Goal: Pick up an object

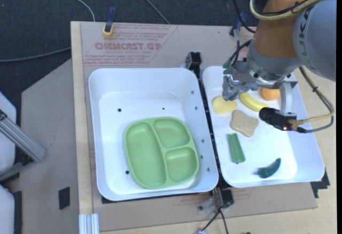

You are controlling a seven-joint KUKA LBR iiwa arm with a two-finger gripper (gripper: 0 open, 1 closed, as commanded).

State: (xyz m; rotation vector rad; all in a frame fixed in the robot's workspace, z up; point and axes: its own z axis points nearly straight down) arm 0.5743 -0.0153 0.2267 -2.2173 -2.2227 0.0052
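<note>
I've got the gripper (231,90) low in the right bin (307,166), right over the yellow disc (222,104) with the banana (253,101) just beside it. Can't tell how it's set from this angle. My worry: the banana, the orange thing (270,94) and the bread slice (243,123) are packed so close it could just nudge stuff and come up with nothing.

Arm (299,19) cut off by top and right picture edges. Gripper (231,90) fingertips too small and dark to tell state. Orange object (270,93) just right of jaws, upper part hidden under wrist. Banana (252,101) right of jaws, upper end hidden behind gripper body. Right bin (304,166) far rim hidden beneath arm.
</note>
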